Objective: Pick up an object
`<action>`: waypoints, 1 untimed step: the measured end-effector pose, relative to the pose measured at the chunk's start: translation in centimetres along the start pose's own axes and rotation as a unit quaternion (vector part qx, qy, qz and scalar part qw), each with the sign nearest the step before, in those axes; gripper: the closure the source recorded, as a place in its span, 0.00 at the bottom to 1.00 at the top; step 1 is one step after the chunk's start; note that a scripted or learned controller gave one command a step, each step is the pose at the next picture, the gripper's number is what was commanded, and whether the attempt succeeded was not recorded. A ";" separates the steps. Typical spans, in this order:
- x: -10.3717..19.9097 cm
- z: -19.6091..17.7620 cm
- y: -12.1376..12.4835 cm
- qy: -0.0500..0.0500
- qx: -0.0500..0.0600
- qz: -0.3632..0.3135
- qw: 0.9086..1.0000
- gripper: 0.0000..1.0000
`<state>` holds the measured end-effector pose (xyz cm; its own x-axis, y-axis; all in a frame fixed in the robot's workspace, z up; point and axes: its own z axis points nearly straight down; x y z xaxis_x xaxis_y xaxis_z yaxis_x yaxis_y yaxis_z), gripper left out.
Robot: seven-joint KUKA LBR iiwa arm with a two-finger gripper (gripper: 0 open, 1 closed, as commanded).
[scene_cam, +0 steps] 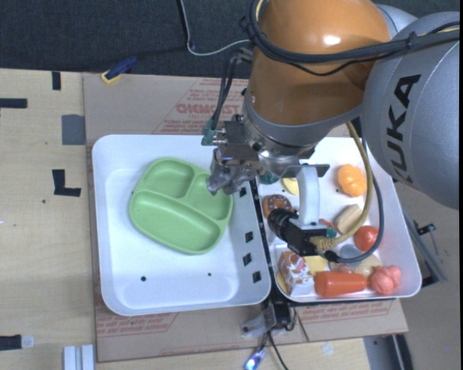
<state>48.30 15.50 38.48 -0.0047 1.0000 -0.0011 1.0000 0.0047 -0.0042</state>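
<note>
Camera view, so we can read KUKA on the grey arm [417,122]. Gripper [222,177] hangs over the green plate [177,206] in the left bin [108,284], at its 2 o'clock edge; claw state, we can't tell. Toy food [347,280] fills the right bin [409,264].

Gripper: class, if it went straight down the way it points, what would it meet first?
Probably the right edge of the green plate, near the left bin wall. The gripper hangs there; depth is unclear from above.
</note>
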 end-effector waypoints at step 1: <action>-0.1 -1.1 0.0 0.000 0.000 0.000 1.000 1.00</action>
<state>48.31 15.39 39.57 -0.0045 1.0000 -0.0007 1.0000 0.0045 -0.0043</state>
